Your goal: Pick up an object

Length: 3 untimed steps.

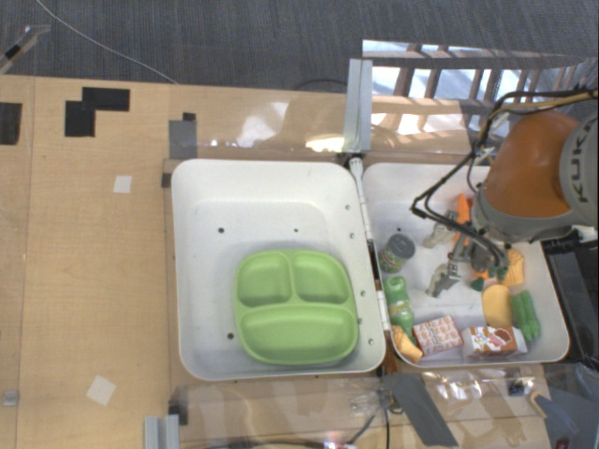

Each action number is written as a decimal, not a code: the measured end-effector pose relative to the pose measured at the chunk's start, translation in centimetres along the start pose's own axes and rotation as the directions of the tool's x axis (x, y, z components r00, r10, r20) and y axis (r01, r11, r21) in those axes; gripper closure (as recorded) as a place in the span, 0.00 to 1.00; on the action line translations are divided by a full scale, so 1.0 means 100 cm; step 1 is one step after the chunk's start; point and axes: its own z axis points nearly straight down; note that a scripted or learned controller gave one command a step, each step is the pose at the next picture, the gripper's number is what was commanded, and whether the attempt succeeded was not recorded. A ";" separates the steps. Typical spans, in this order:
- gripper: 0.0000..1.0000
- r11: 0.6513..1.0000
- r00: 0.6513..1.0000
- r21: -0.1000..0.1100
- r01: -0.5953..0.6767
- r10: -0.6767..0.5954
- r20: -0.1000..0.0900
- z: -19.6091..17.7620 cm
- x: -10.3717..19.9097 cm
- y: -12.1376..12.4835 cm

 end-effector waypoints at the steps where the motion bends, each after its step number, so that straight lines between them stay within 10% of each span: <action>1: 0.00 0.978 0.978 0.000 0.209 -0.209 0.009 0.009 -0.068 0.027; 3: 0.00 1.000 1.000 0.001 0.000 0.000 0.011 0.007 0.017 -0.042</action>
